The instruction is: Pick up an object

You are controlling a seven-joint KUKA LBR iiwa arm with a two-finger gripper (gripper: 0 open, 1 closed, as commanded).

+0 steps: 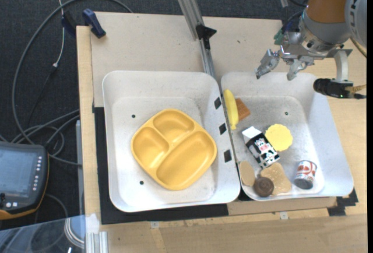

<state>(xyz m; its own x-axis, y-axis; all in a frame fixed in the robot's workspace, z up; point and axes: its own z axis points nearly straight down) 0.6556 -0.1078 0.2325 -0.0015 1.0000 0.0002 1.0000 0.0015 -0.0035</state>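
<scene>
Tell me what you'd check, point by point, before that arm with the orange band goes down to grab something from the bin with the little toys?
1. Pincer carries nothing: ok, its fingers are spread with only bench showing between them.
2. Pincer is over the right bin: not ok, it hangs above that bin's far rim, away from the objects.
3. Targets sit in the open: ok for the can and the yellow round piece.
4. Targets are crowded: not ok for the black-and-white box, which touches its neighbours.
5. Banana is free of the wall: not ok, it lies along the divider.
6. Height above the bin: cannot tell.
</scene>
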